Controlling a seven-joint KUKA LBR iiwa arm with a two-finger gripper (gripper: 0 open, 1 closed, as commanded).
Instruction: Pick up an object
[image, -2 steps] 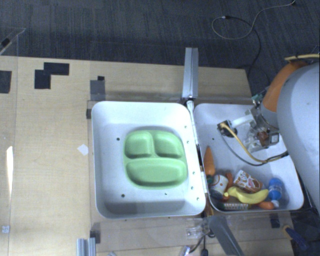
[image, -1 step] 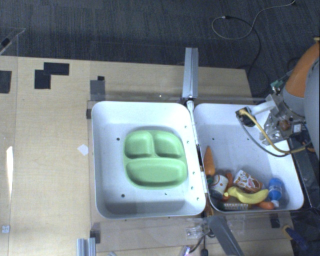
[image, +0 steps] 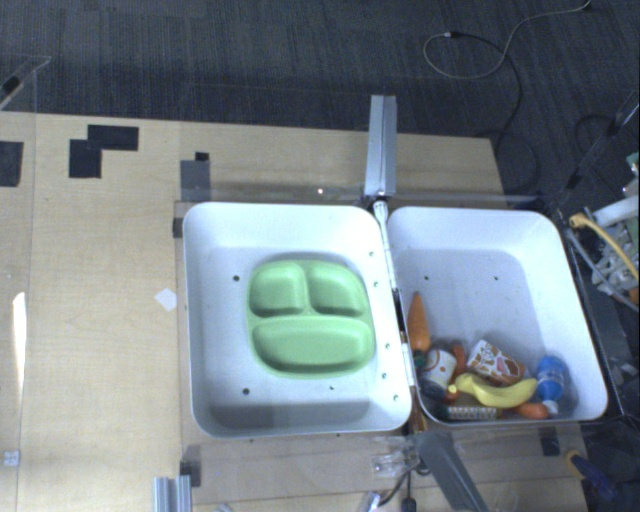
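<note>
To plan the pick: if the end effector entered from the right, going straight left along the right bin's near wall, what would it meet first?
Probably the blue toy, then the yellow banana; its height is unclear.

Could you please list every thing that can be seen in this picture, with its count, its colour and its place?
left bin: one, white, on the bench, beside the right bin
right bin: one, white, touching the left bin along the middle
divided tray: one, light green, three compartments, in the middle of the left bin
carrot: one, orange, in the right bin near the dividing wall
banana: one, yellow, at the near edge of the right bin
blue item: one, in the near right corner of the right bin; too small to identify
other small items: several, mixed colours, piled by the banana
</note>
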